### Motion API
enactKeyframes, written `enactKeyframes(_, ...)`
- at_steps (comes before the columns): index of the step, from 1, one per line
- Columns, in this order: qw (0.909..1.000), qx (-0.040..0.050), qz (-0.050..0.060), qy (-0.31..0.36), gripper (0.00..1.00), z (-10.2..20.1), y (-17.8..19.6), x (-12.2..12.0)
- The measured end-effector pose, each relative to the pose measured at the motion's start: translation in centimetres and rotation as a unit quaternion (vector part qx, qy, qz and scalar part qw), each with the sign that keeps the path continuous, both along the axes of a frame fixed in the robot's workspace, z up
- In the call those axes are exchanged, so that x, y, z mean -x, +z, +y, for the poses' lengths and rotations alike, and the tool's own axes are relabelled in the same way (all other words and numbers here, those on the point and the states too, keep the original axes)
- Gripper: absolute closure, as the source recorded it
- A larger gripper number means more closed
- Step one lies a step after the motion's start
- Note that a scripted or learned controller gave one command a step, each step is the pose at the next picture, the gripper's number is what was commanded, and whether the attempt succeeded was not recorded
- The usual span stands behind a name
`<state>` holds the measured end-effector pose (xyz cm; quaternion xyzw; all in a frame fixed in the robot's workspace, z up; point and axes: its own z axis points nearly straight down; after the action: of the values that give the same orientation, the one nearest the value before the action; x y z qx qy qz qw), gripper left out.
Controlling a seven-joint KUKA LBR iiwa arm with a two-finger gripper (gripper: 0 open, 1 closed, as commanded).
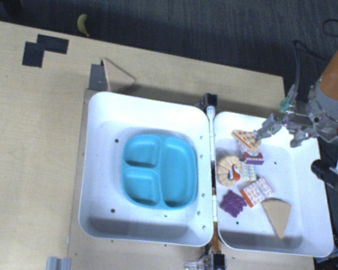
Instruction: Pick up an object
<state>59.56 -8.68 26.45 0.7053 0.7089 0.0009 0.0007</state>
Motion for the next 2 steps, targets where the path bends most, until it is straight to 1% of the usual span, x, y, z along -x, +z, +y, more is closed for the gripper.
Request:
enactKeyframes(1,1.0000,-0.0003,0.002,-0.002,0.00,-3.2,-13.5,9.9)
enactKeyframes(2,1.0000,-0.0002,-0.001,-0.001,1.00,-3.1,-12.4,9.7)
